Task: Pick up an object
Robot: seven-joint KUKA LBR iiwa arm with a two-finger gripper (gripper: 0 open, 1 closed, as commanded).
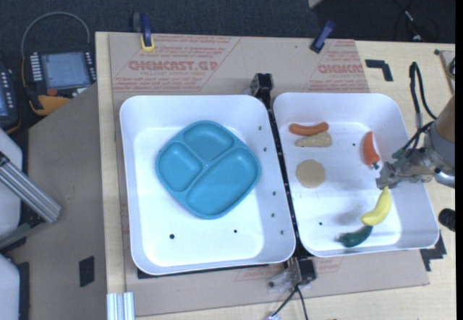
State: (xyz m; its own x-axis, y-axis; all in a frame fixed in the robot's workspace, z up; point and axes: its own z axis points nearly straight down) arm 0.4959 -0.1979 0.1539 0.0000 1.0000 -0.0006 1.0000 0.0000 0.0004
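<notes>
- My two-finger metal gripper point(388, 175) hangs low over the right shallow white plastic bin point(347, 105), reaching in from its right wall.
- I cannot tell how wide I stand; my tip is a small grey blur from this height, and nothing shows clearly between it.
- My tip sits just above the upper end of the yellow toy banana point(377, 208); whether I touch it I cannot tell.
- The banana lies tilted near the right bin's lower right corner, with a dark green toy piece point(355, 237) just below its lower end.
- The orange-red carrot-shaped toy point(370, 149) lies just beside my tip, toward the right bin's far wall.
- A red toy sausage point(309, 128) rests in the right bin's upper left part, touching a pale beige flat piece point(314, 141) under it.
- A round tan cookie-like disc point(311, 173) lies left of my tip, apart from it.
- Left of the right bin, the other white bin point(145, 232) holds a blue divided plastic plate point(208, 168).
</notes>
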